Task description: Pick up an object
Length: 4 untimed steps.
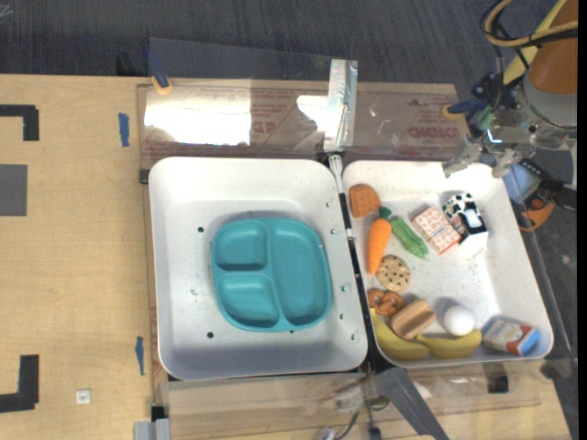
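Many small toy foods crowd right bin [514,246], well below and left of gripper [500,149] at its top-right corner; orange carrot [378,243], speckled round cookie [393,271], curved yellow banana [431,345], smooth white egg [458,320], black-white cow figure [466,214]; nothing seen in gripper; jaw state: cannot tell, blurred; left bin [174,246] holds glossy teal divided plate [272,272]; arm [555,81] cut off at frame edge.
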### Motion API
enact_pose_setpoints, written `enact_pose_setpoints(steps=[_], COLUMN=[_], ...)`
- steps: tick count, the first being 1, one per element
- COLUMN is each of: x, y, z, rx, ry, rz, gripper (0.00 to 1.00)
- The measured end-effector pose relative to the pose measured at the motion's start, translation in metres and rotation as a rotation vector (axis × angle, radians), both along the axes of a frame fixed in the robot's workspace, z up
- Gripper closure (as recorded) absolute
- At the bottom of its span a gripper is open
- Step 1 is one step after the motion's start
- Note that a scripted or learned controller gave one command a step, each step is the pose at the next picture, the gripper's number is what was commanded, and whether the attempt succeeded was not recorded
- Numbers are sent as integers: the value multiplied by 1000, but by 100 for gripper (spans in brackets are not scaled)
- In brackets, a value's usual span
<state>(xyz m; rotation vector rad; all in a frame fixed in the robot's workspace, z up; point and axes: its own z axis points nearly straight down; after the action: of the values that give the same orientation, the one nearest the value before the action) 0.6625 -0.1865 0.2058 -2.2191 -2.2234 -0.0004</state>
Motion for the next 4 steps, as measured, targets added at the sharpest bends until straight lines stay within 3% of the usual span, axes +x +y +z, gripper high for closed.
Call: enact_pose_setpoints(steps=[1, 2, 3, 4], x=[-39, -50, -56, -54], y=[59, 64, 64, 64], z=[-96, -107, -107, -95], rx=[1, -10, -9, -9], ry=[2, -28, -31, -37], rz=[26, 62, 61, 60], gripper=[0, 0, 0, 100])
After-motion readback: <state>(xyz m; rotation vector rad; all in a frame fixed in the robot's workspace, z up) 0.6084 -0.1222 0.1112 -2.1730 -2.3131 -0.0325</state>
